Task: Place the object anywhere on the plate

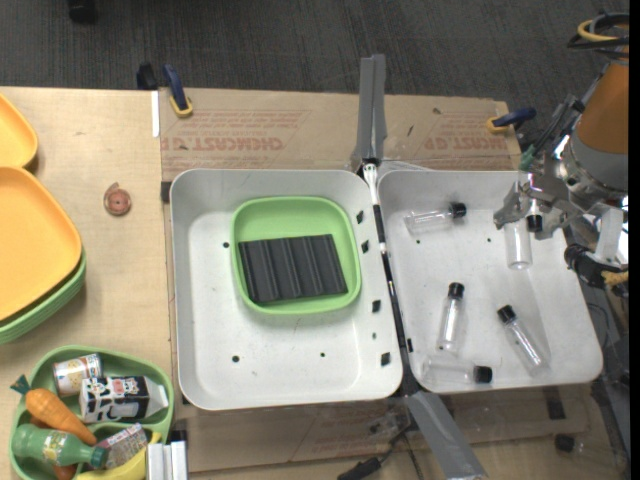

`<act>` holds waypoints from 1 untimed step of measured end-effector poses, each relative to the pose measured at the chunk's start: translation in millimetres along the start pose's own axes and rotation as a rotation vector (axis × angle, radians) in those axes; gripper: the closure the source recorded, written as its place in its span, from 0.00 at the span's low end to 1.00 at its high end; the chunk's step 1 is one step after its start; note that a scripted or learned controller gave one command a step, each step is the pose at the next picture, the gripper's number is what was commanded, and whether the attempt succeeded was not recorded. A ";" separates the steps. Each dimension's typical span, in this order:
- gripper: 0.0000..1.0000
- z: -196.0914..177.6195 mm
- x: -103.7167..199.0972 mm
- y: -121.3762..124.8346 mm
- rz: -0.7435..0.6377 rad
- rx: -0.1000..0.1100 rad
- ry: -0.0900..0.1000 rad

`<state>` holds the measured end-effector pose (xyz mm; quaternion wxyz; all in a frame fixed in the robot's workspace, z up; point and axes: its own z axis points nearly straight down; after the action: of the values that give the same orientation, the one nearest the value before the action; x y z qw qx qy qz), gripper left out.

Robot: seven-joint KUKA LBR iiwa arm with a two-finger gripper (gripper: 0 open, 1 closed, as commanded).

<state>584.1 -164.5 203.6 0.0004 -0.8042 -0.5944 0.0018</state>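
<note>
A green square plate (296,268) with a dark ribbed mat on it is set in the left white bin (200,368). In the right bin (570,368), several clear plastic vials with black caps are scattered: one (435,216) near the top left, one (451,314) in the middle, one (520,334) further right, one (455,373) along the bottom edge. At the right, the gripper (520,230) is seen with a clear vial (518,248) clamped upright between its fingers, above the right bin.
</note>
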 end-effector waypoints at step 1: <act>1.00 -3.5 44.7 -25.7 -0.206 0.001 0.001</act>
<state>572.7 -114.2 207.1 0.0015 -0.7388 -0.6740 0.0016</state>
